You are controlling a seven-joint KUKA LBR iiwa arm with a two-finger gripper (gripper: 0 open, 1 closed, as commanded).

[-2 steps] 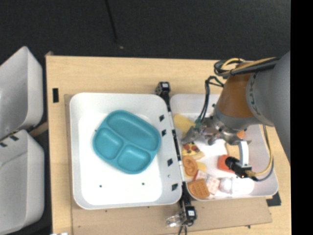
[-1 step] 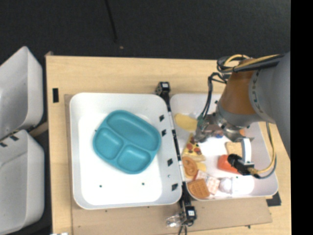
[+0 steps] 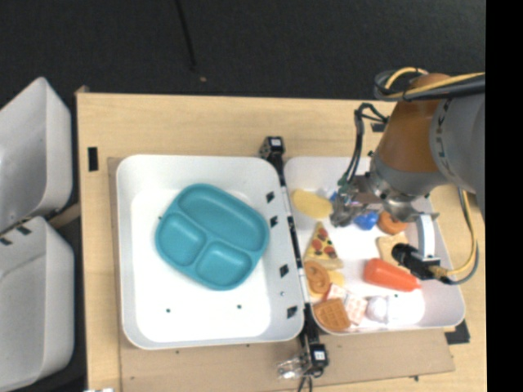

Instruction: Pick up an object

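Presently, two white bins are seen side by side on the bench; the left bin (image 3: 139, 317) bears a teal divided plate (image 3: 212, 235), and the right bin (image 3: 448, 305) bears a scatter of toy foods; the arm (image 3: 417, 137) is brought in from the right and bent down over the upper half of the right bin, its orange band above the wrist being plainly shown; the gripper (image 3: 353, 212) is lowered among the items near the bin's upper middle; whether it is spread or closed cannot be told, since it is masked by its own dark body and by the clutter.

The candidate objects are noted from largest to smallest; an orange carrot-like piece (image 3: 391, 274) lies below and to the right of the gripper, its long axis running roughly left to right with a slight downward tilt; a pizza slice (image 3: 323, 247) lies below and to the left, its point directed upward; a pale yellow piece (image 3: 310, 202) lies just beside the gripper on its left; a small blue item (image 3: 368, 217) lies touching or nearly touching the gripper on its right.

It is judged that the blue item or the yellow piece is the nearest thing for a grasp; nothing is shown to be held.
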